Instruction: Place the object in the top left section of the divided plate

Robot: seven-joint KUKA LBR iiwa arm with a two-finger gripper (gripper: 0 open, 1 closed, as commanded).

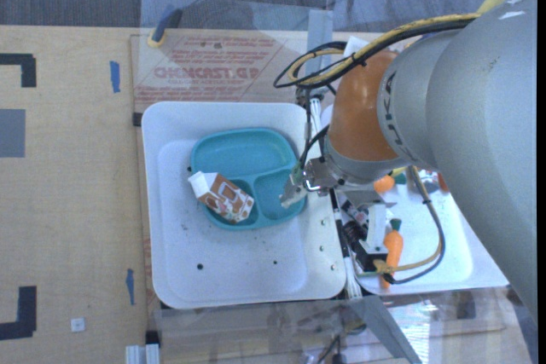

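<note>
A teal divided plate (244, 156) lies in the left white bin (230, 268). A brown-and-white packet (224, 195) rests on the plate's lower left part, overlapping its rim. My gripper (293, 188) hangs over the plate's right-hand section, to the right of the packet and apart from it. Nothing shows between its tips. The orange band and the grey arm cover the space just right of the plate.
The right white bin (456, 256) holds an orange carrot-like toy (393, 246) and other small items, partly hidden under the arm. A cardboard sheet (213, 68) lies behind the left bin. Cables loop around the wrist.
</note>
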